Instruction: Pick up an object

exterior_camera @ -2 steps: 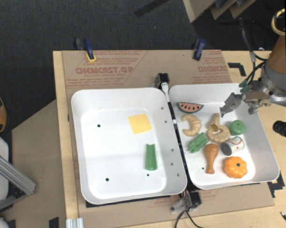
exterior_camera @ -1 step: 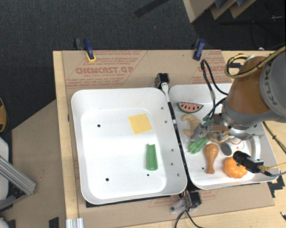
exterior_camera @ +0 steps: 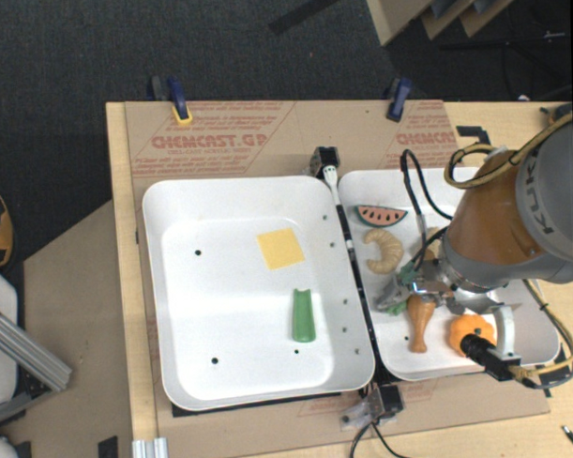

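Observation:
My gripper [exterior_camera: 409, 285] hangs low over the middle of the right bin [exterior_camera: 526, 356], under the orange-banded wrist. It sits just above the top end of a brown drumstick [exterior_camera: 419, 324] and right of a tan croissant [exterior_camera: 385, 250]. A small green piece [exterior_camera: 391, 304] peeks out at its lower left. A watermelon slice [exterior_camera: 381, 213] lies at the bin's far end. An orange fruit [exterior_camera: 462, 330] rests to the right of the drumstick, partly under the arm. I see nothing clearly held.
The left bin [exterior_camera: 175, 274] holds a flat yellow square [exterior_camera: 281, 249] and a green stick [exterior_camera: 302, 315]. Black cables loop over the right bin's far side. Blue clamps [exterior_camera: 178, 98] pin the cardboard bench at the back.

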`<act>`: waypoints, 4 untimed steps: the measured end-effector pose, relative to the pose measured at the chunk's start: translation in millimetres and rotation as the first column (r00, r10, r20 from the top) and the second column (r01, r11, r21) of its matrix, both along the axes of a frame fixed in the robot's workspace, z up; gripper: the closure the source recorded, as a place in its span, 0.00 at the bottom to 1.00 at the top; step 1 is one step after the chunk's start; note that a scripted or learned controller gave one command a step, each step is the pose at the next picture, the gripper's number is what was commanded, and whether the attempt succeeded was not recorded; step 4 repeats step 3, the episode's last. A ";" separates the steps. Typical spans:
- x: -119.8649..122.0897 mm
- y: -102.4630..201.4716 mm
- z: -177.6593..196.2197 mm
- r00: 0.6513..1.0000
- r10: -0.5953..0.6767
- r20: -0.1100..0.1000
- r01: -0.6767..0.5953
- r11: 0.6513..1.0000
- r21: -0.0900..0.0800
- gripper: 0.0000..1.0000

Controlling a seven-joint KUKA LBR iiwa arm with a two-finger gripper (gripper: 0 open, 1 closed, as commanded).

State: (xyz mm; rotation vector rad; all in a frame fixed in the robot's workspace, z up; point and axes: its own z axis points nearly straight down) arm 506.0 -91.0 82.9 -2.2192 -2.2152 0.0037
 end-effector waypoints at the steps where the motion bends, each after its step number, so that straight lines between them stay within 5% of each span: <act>1: 2.4 -0.4 12.3 1.000 0.000 0.008 0.000 1.000 -0.002 1.00; 2: 64.3 74.3 108.1 1.000 0.012 0.021 -0.012 1.000 0.000 1.00; 3: 124.1 148.7 119.9 1.000 0.010 0.014 -0.010 1.000 -0.001 1.00; 4: 124.1 148.7 119.9 1.000 0.010 0.014 -0.010 1.000 -0.001 1.00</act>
